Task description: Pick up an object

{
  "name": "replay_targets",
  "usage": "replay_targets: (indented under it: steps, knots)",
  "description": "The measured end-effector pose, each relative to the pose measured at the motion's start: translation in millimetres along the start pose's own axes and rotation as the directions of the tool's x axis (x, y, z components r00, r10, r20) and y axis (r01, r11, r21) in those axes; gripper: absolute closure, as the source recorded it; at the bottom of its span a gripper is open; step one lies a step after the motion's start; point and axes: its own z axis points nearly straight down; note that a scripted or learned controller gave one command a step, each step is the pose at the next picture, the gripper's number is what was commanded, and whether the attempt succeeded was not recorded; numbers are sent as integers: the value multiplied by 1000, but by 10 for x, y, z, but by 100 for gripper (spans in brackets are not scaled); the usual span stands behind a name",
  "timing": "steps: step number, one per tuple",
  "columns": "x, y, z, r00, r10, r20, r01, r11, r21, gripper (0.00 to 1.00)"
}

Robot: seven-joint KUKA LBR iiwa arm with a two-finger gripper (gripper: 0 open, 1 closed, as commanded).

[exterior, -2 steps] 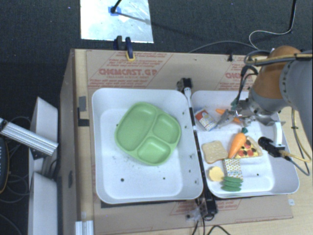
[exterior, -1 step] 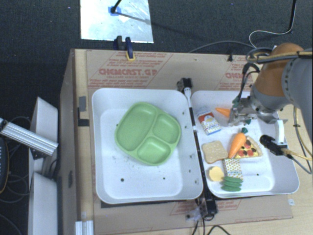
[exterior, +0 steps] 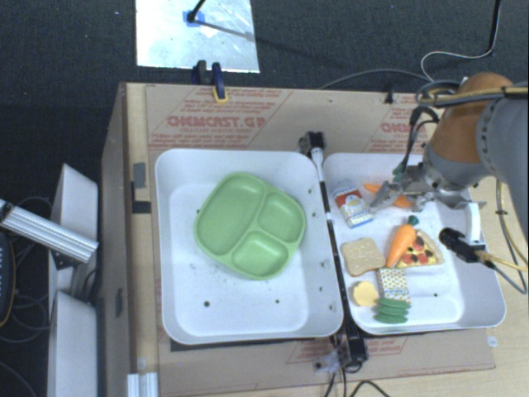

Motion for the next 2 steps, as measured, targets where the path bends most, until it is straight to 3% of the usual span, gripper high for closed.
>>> replay_targets:
  steps: [1,2]
  knots:
    - [-2,10,-109,1000,-1,0,1,1000,-3,100]
    - [-2,9,-108,1000,-2,0,2,1000,-3,0]
